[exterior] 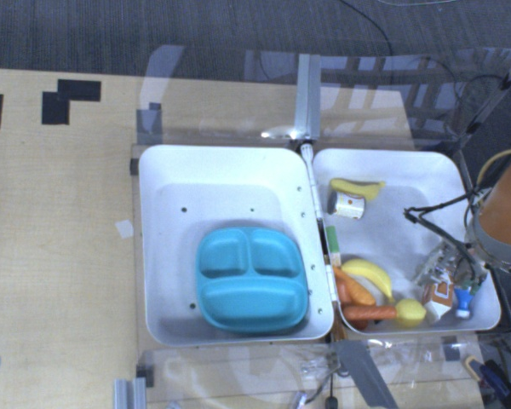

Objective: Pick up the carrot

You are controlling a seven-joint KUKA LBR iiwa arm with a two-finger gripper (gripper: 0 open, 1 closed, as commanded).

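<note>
carrot (370, 313) low in right bin (409, 173), wedged between banana (368, 276) and lemon (410, 313). fingers (447, 271): cannot tell. best approached from above, closing across its narrow width.

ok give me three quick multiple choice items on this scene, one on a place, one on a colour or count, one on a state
1. Where does the carrot lie?
A. on the blue tray
B. at the near edge of the right bin
C. on the bench outside the bins

2. What colour is the tray in the left bin?
A. red
B. blue
C. green

3. How does the carrot stand with the arm?
A. lying in the bin, apart from the arm
B. lifted above the bins
C. set on the tray

Answers:
1 B: it lies along the near wall of the right bin, beside the lemon.
2 B: the sectioned tray is light blue.
3 A: it rests on the bin floor, and the arm is at the bin's right edge.
</note>
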